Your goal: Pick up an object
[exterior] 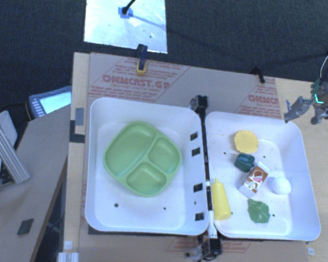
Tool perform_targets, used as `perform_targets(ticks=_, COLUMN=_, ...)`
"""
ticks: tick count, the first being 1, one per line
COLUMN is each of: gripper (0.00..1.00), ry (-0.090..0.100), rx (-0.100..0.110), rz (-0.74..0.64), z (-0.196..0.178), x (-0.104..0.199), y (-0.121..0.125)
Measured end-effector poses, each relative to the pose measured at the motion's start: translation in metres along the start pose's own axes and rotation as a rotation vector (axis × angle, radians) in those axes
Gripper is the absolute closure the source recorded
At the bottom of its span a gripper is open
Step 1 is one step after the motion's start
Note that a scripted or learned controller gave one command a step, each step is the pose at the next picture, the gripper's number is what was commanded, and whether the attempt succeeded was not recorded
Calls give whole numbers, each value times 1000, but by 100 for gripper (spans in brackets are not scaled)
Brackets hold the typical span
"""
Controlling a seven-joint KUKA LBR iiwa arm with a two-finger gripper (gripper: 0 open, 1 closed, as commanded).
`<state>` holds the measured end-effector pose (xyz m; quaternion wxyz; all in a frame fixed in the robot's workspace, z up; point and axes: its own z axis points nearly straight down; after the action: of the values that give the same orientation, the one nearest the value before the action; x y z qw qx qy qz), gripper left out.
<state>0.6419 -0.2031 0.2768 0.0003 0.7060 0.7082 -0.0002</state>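
**Gripper waiting high, toys lying in the right bin**

Camera view: You are seeing the gripper (306, 108) hanging at two o'clock, past the right bin (306, 163), with fingers spread and nothing between them. A yellow disc (246, 141), teal pepper (244, 161), small carton (255, 180), white egg (280, 185), green leaf (258, 211) and yellow bottle (221, 199) are lying inside. A green tray (143, 158) is sitting in the left bin (92, 207).

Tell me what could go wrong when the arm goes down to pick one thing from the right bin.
1. The carton lies touching the teal piece and close to the white egg, so a grasp there may catch or push a neighbour.
2. The yellow bottle lies against the bin's left wall; the wall may block the gripper.
3. The egg looks round and may roll away.
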Motion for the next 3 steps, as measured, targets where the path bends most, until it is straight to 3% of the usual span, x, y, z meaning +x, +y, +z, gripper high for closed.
perform_targets(ticks=1, gripper=0, ry=-1, rx=-2, rz=0, z=-1, x=0, y=0)
perform_targets(ticks=3, gripper=0, ry=-1, rx=-1, rz=-4, z=86, x=0, y=14)
